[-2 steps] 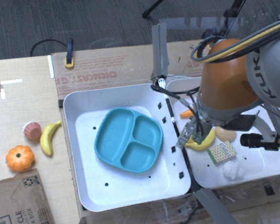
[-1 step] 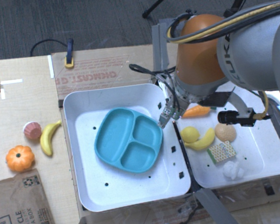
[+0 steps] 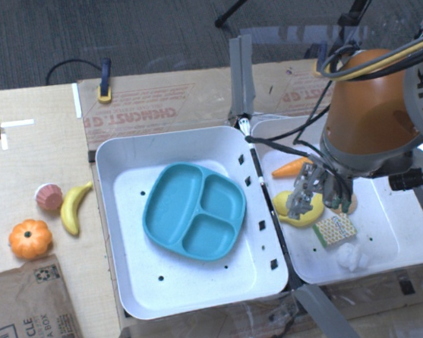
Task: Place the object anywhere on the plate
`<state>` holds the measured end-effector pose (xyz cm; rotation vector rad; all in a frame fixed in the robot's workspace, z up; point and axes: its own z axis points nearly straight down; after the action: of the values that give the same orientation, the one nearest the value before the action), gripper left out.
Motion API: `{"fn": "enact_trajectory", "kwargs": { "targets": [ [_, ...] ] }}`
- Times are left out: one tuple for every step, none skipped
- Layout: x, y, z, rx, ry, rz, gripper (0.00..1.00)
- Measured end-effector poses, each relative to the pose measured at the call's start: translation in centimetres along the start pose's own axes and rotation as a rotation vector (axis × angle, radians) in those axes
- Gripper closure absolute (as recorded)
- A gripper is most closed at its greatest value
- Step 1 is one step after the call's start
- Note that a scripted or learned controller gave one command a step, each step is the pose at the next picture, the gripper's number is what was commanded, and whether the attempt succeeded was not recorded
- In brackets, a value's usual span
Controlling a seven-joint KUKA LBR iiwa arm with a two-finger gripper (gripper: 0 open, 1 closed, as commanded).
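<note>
A blue three-compartment plate [image 3: 194, 211] lies in the left white bin [image 3: 134, 288], with nothing on it. In the right bin [image 3: 405, 248] a yellow banana-like object [image 3: 294, 209] rests near the left wall, an orange carrot [image 3: 291, 167] lies behind it, and a patterned sponge [image 3: 334, 228] and a white crumpled piece [image 3: 352, 258] sit in front. My gripper [image 3: 312, 195] hangs low over the yellow object and the sponge, under the orange wrist band [image 3: 369, 110]. Its fingers sit right above the yellow object's right end.
On the bench left of the bins lie a toy banana [image 3: 74, 208], a small pumpkin [image 3: 30, 239], a pink cupcake-like toy [image 3: 48, 197] and a brown paper bag [image 3: 29, 332]. A metal divider post [image 3: 243, 76] stands between the bins at the back.
</note>
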<state>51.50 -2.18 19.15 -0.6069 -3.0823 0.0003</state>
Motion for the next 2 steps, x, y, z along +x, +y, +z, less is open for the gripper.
{"fn": "enact_trajectory", "kwargs": {
  "targets": [
    [-3.5,7.8,-8.3,-0.001,-0.003,-0.018,1.0],
    [3.7,20.1,-4.2,0.0,0.0,-0.117,1.0]
  ]
}}
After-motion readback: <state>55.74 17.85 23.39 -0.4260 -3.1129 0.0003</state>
